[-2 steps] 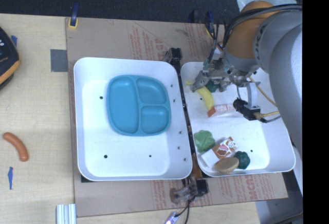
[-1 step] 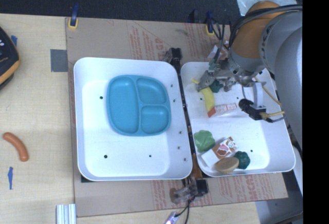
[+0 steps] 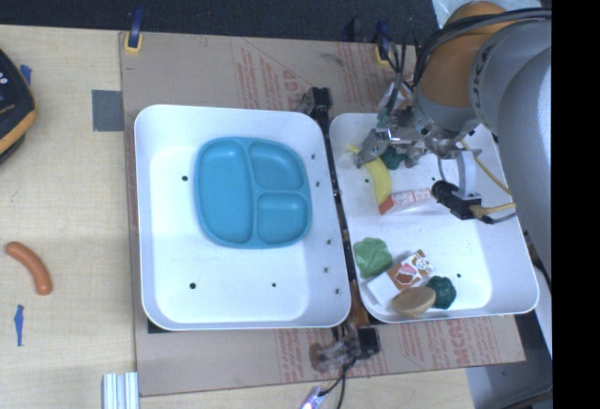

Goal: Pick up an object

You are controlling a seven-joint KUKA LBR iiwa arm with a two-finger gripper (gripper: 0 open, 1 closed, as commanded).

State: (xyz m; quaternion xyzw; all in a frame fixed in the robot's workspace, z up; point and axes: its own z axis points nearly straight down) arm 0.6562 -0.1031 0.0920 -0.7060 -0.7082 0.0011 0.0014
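Note:
My gripper (image 3: 384, 152) is low over the back left corner of the right bin (image 3: 502, 238), reaching in under the grey arm with its orange band. Right below it in the view lies a yellow banana-like piece (image 3: 378, 180), touching or nearly touching the gripper's tip. Beside the banana is an orange and white packet (image 3: 407, 201). Along the bin's front sit a green leafy piece (image 3: 372, 257), a small brown and white carton (image 3: 411, 270), a tan round piece (image 3: 412, 302) and a dark green piece (image 3: 442, 290).
The left bin (image 3: 164, 238) holds a blue divided plate (image 3: 252, 190). A toy sausage (image 3: 29, 266) lies on the bench at far left, and a black and yellow device (image 3: 11, 107) sits at the left edge. Cables (image 3: 487, 201) trail over the right bin.

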